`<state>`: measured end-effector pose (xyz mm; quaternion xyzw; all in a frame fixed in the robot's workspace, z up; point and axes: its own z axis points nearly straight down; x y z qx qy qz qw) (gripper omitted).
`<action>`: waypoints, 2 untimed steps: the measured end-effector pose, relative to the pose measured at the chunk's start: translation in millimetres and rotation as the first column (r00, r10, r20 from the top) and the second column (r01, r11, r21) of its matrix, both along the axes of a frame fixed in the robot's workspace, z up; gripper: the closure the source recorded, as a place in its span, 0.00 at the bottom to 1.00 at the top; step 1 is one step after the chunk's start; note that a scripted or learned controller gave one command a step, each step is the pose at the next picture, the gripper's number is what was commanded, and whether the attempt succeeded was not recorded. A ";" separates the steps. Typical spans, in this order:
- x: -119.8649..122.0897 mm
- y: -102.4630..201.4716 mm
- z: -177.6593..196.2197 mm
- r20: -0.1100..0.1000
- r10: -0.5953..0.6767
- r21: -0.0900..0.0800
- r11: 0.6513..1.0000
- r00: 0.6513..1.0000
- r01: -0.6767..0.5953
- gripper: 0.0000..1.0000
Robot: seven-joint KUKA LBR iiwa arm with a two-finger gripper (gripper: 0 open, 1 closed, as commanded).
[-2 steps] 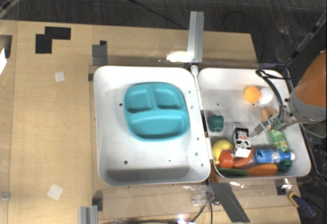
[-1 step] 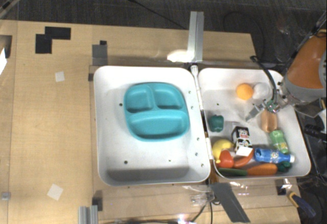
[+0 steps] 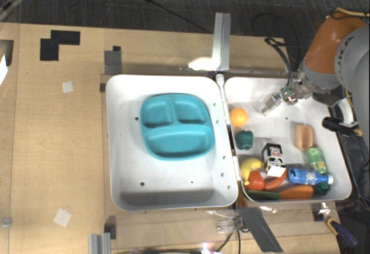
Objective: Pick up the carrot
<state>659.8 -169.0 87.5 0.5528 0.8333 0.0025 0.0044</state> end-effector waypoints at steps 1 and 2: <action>7.0 66.7 236.6 0.010 0.024 -0.002 1.000 1.000 -0.024 0.00; 8.3 36.3 -2.2 -0.014 -0.004 0.001 1.000 1.000 0.004 0.00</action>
